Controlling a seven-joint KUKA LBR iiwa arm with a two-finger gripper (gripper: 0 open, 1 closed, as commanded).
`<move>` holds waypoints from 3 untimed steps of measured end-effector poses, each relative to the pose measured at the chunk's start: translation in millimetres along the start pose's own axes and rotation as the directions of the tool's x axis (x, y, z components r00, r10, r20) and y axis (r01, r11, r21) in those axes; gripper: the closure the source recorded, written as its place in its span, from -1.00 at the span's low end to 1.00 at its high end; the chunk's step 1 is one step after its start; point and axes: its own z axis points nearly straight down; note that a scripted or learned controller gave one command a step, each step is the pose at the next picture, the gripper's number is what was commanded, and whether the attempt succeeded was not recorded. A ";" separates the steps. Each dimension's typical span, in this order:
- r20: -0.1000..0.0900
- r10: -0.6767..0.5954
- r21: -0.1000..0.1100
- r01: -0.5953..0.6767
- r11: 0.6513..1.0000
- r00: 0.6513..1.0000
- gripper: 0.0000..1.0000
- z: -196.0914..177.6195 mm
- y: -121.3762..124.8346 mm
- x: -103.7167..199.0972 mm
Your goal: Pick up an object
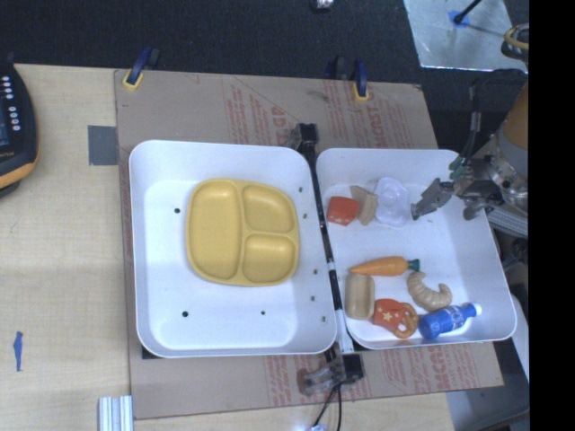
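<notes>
My pincer (446,201) hangs wide open above the right bin (474,268), holding nothing; the carrot (384,266) and other toys lie unpicked.

One fixed camera above the bench, looking down at a slant, far enough to take in both shallow white plastic bins (162,330) side by side on brown cardboard sheet (225,106), grey robot arm (499,182) entering from right edge
</notes>
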 end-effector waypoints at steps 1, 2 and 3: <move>-0.007 0.001 0.005 -0.001 1.000 1.000 -1.00 139.3 -29.9 13.1; 0.001 -0.001 0.000 0.001 1.000 1.000 1.00 124.1 -28.9 9.2; 0.002 -0.006 -0.014 0.007 1.000 1.000 1.00 19.7 72.7 68.9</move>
